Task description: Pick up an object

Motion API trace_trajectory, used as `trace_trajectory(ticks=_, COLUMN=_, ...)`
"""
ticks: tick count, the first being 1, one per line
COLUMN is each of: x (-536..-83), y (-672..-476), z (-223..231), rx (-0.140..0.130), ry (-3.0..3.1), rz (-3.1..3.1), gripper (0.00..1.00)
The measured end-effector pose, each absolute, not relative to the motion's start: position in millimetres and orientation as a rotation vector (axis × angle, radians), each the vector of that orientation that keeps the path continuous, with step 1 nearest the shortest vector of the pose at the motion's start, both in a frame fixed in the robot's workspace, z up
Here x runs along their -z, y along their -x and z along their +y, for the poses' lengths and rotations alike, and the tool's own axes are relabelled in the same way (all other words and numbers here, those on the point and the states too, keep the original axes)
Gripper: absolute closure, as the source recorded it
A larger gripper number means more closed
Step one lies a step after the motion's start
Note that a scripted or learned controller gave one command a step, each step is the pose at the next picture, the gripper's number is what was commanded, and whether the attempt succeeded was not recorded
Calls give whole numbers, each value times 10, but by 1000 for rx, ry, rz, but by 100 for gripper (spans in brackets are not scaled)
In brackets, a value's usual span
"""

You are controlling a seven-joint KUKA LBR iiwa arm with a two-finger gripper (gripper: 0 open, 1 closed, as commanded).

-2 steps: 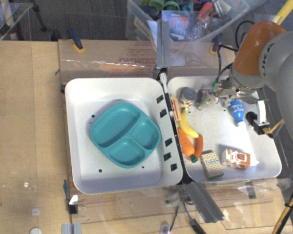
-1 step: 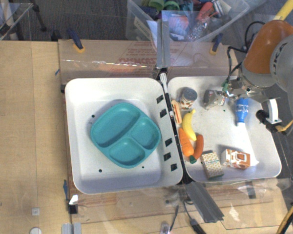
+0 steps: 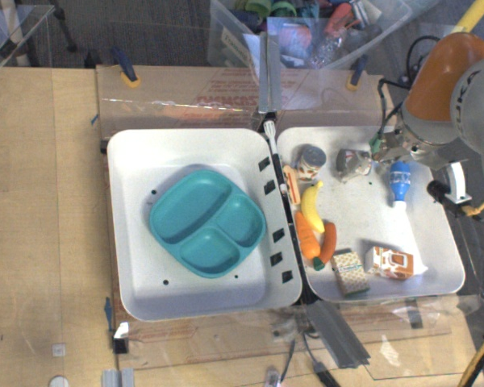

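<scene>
Landmark: the black divider strip [image 3: 276, 208] between the two shallow white bins on the wooden worktop [image 3: 40, 216].

Nearest the camera, right of the divider in the right white bin [image 3: 436, 240]: a small patterned carton [image 3: 351, 272], and just beyond it to the right an orange-and-white toy package [image 3: 391, 262].

Close against the divider's right side: an orange plastic carrot [image 3: 307, 238] touching a red-orange pepper-like piece [image 3: 328, 242]. Just above them a yellow plastic banana [image 3: 310, 206], and a thin hot-dog-like toy [image 3: 291, 183] lying along the divider.

Left of the divider, left white bin [image 3: 129, 280]: one teal three-compartment plastic plate [image 3: 206, 221], tilted diagonally, near the bin's middle.

Farther back, right of the divider: a small round tin can [image 3: 310, 161], then a crumpled grey-silver object [image 3: 353, 163]. Further right lies a blue-and-white bottle-shaped object [image 3: 400, 182].

End effector [image 3: 383, 149] sits low between the crumpled grey-silver object and the bottle, under the grey arm with orange band [image 3: 448, 75]. Finger state: cannot tell; nothing visibly gripped.

Farthest: a clear plastic tub of mixed coloured toys [image 3: 306, 10] behind both bins.
</scene>
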State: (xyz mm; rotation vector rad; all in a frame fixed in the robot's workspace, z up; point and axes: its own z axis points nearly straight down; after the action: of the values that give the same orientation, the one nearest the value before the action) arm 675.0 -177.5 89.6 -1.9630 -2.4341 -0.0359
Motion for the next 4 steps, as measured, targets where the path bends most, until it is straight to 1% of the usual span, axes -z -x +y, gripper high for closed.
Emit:
trace_trajectory(ticks=1, x=-1025, y=-6755, z=-1874, rx=16, ry=1980, rz=-2449, gripper=100)
trace_trajectory(ticks=2, x=-1991, y=-6677, z=-1949, rx=2, ry=1952, rz=-2467, gripper=100)
trace_trajectory(ticks=3, x=-1983, y=-6675, z=-1947, rx=1, ry=1951, rz=-2466, gripper=0)
trace_trajectory(ticks=4, x=-975, y=-6704, z=-1998, rx=13, ry=2007, rz=-2421, gripper=0)
